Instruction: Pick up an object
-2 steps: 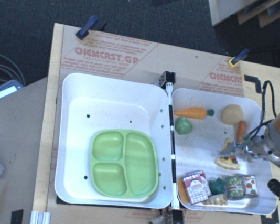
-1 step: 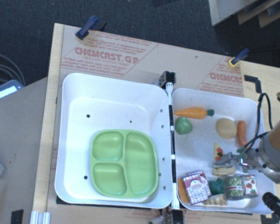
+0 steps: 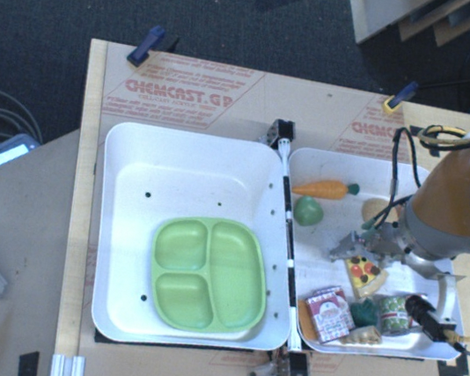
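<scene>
Two white bins are sitting side by side on the surface (image 3: 189,86) as the arm's claw (image 3: 357,245) is reaching into the right-hand bin (image 3: 345,167), low over a pizza-slice toy (image 3: 364,274). Whether it is gripping anything, one cannot tell. The pick appears to be at the approach stage; next it is needing a clean closure and lift. That bin is also holding a carrot (image 3: 320,188), a green ball (image 3: 308,210) and a red packet (image 3: 328,313). The left bin (image 3: 133,157) is carrying a green divided tray (image 3: 207,274).
</scene>
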`<control>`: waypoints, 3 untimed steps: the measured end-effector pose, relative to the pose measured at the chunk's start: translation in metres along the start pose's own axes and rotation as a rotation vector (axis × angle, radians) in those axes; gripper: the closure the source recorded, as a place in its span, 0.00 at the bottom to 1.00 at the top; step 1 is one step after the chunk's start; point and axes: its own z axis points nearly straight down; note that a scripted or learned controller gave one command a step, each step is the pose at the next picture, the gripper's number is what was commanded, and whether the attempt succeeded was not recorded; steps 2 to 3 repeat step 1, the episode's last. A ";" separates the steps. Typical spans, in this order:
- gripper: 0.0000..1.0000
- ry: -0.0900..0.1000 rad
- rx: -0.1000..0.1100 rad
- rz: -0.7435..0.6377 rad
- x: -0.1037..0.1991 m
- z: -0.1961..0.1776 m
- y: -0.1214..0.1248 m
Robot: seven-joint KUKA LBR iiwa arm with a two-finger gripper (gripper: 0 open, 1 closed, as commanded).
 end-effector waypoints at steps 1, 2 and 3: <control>0.00 0.001 0.003 0.001 0.025 0.000 -0.033; 0.00 0.001 0.003 0.001 0.025 0.000 -0.033; 0.00 0.001 0.003 0.001 0.025 0.000 -0.033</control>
